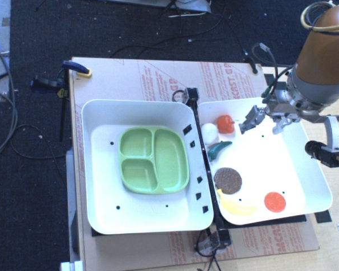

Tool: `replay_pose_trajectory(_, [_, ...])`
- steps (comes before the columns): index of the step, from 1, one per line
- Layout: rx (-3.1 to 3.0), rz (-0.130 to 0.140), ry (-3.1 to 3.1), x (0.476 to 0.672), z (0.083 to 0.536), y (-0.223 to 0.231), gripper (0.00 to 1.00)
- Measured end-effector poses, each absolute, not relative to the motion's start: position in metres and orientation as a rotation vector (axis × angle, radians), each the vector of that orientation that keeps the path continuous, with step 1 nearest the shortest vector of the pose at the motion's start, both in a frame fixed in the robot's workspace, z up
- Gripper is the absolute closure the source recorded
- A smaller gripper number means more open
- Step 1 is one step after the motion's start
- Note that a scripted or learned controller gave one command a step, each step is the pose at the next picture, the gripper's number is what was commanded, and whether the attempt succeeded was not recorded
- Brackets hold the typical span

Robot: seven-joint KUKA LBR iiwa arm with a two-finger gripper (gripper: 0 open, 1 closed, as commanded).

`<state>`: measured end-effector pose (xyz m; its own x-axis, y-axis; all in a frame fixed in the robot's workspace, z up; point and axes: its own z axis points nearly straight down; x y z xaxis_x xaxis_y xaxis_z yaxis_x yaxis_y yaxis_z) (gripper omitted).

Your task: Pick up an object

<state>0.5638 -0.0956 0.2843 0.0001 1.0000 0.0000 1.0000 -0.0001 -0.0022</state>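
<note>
Six items (225, 124) in right bin (305, 168), gripper (265, 122) above

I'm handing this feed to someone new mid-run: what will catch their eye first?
Probably the green divided plate, alone in the left bin. Next, the arm's gripper with its fingers spread, hovering over the right bin just right of the red-orange toy. Then the small items along that bin's left and near edges: a brown disc, a banana and a red disc.

Open floor right of brown disc (227, 179)
</note>
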Motion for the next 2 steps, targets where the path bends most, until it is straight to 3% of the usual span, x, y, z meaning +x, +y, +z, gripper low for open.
replay_pose_trajectory(1, [-2.221, 0.000, -2.221, 0.564, 0.285, -0.096, 0.00])
replay_pose_trajectory(2, [-2.218, 0.006, -2.218, 0.568, 0.223, -0.097, 0.00])
